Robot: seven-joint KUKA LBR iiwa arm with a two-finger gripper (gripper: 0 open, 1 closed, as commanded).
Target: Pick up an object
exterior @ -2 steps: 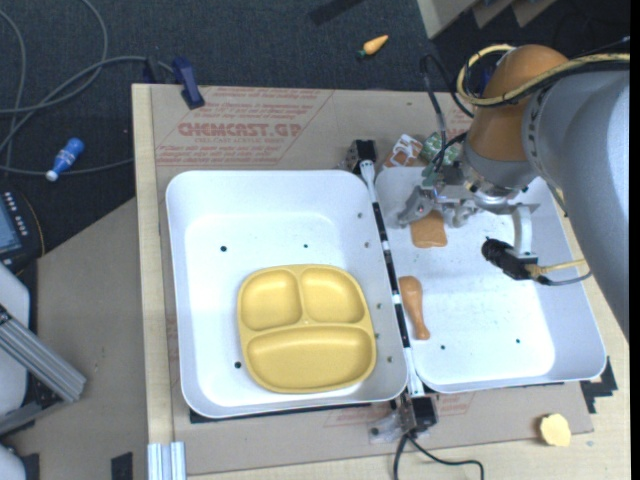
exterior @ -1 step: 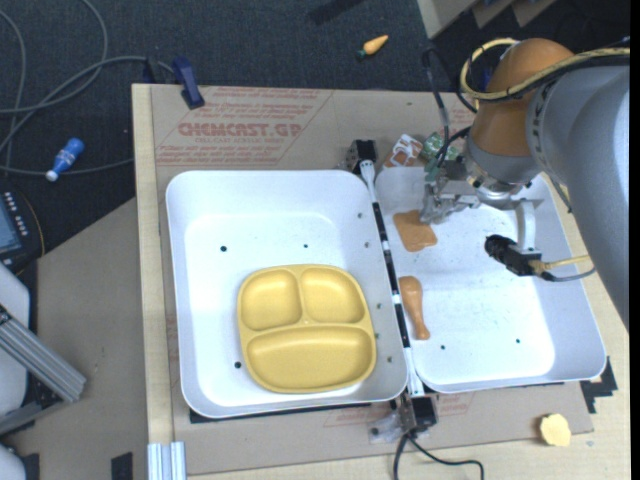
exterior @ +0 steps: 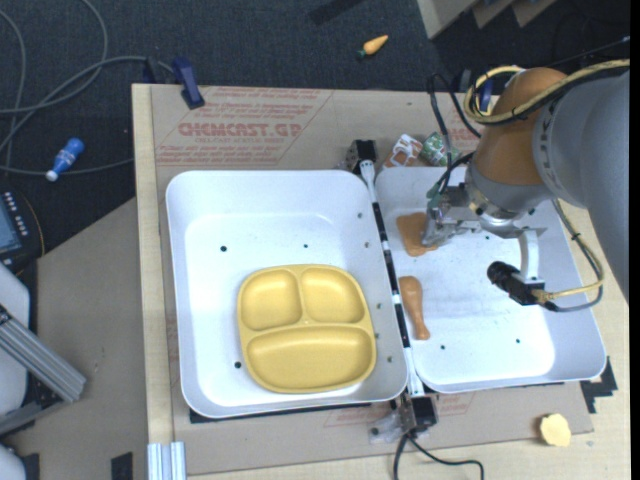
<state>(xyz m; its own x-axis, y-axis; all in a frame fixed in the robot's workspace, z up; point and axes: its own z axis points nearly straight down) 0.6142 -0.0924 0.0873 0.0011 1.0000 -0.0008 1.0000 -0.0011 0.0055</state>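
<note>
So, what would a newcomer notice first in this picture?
Probably the yellow divided plate lying in the left bin. Next, the grey and orange arm reaching into the right bin, its gripper low over a brown piece, with another brown piece nearer the divider.

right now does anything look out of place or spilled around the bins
Yes. A yellow piece lies on the bench outside the right bin, an orange bit and a blue bottle lie on the floor, and wrappers sit behind that bin.
</note>
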